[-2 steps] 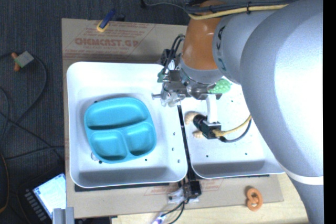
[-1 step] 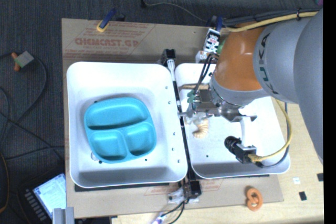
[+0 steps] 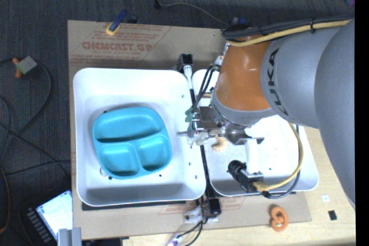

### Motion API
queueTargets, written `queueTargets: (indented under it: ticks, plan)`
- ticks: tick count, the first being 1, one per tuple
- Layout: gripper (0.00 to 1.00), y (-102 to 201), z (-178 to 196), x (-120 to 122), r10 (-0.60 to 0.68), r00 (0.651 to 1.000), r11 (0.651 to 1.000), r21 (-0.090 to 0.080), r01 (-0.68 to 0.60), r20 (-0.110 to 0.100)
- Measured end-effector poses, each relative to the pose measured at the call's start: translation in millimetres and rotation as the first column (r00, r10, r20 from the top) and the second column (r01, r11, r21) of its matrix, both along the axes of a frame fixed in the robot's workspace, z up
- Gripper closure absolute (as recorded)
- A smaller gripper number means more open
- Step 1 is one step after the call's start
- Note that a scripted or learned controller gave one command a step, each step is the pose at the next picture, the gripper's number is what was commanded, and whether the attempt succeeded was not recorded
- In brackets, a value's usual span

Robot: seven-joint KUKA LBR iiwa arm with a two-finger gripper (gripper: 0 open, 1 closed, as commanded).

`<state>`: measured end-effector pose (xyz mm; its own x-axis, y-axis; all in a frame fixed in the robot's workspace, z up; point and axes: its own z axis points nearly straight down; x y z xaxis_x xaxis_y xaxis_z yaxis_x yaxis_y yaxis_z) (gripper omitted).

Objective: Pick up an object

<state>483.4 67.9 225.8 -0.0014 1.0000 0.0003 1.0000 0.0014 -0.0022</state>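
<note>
Claw (image 3: 203, 136) low over divider between bins (image 3: 199, 124); grip state indeterminable; possible rim strike, missed grasp.

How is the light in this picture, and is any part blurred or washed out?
In the camera view, light is even on the left bin; the blue tray is sharp, with soft shadow. The right bin floor glares near white. The arm looks large and slightly soft, shading the gripper.
</note>
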Motion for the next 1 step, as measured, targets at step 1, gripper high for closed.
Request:
queueTargets:
  ticks: [1]
  plan:
    - [1.0, 46.0, -4.0, -0.3, 0.0, 1.0, 1.0, -0.001, 0.0, 0.0]
